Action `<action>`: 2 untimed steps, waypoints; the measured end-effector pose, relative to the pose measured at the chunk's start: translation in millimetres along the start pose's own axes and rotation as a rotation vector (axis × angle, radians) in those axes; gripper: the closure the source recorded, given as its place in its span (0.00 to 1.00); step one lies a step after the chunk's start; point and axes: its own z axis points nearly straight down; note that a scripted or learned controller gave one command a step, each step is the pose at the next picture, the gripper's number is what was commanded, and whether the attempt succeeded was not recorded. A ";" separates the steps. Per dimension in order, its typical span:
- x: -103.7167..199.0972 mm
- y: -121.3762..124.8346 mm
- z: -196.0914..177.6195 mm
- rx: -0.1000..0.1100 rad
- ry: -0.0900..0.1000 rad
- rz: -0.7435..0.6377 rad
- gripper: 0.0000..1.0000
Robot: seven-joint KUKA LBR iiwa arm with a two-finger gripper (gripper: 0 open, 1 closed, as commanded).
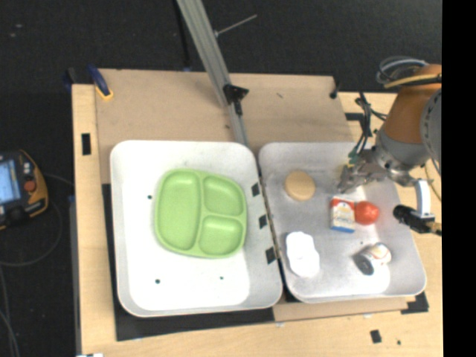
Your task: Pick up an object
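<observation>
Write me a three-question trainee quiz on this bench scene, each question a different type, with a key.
1. True or false: the green divided plate lies in the left bin.
2. Multiple choice: which thing lies nearest the gripper?
A. the white lump
B. the small carton with the red ball beside it
C. the green divided plate
3. Fill in: the tan round disc lies in the ____ bin.

Key:
1. True.
2. B; the gripper hangs just above the carton in the picture, with nothing seen between its fingers.
3. Right.
</observation>
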 end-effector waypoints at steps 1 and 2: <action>-1.4 0.7 -65.8 -0.003 0.003 0.001 1.00; -0.9 7.1 -130.3 -0.003 0.003 -0.001 1.00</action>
